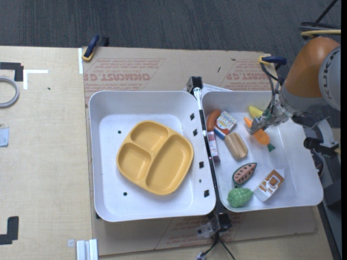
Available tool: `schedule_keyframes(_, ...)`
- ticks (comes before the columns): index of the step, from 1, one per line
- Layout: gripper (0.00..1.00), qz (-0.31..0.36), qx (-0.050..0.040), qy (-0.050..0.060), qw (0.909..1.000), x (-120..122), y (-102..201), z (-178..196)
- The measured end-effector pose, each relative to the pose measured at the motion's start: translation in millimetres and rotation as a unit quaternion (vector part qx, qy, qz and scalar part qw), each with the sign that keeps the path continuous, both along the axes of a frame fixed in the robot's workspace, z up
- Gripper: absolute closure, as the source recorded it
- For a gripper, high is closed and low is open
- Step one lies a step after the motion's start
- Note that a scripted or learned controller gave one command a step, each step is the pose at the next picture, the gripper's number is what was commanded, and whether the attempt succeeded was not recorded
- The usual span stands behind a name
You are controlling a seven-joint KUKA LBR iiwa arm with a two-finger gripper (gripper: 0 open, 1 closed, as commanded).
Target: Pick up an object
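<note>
Directly beneath tool (259, 124), carrot (262, 137)

1. Two white bins (142, 99) are seen side by side.
2. One yellow divided plate (155, 157) is counted.
3. One bread roll (236, 145), one watermelon slice (244, 173), one green broccoli (239, 196), one carrot (262, 137) and one banana (255, 111) are counted.
4. Two small cartons (269, 184) are counted.

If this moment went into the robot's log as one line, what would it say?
gripper: low in right bin, at orange carrot | grasp: unclear | yellow plate: left bin | pick: unconfirmed
</note>
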State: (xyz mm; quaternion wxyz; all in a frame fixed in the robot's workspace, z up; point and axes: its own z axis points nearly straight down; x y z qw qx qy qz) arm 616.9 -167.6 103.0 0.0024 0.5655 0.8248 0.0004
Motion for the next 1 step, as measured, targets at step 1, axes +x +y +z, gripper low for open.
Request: schedule_keyframes(1, 1.00, -0.087, 0.0005, 0.002, 0.9962, 27.2, 43.2, 109.0)
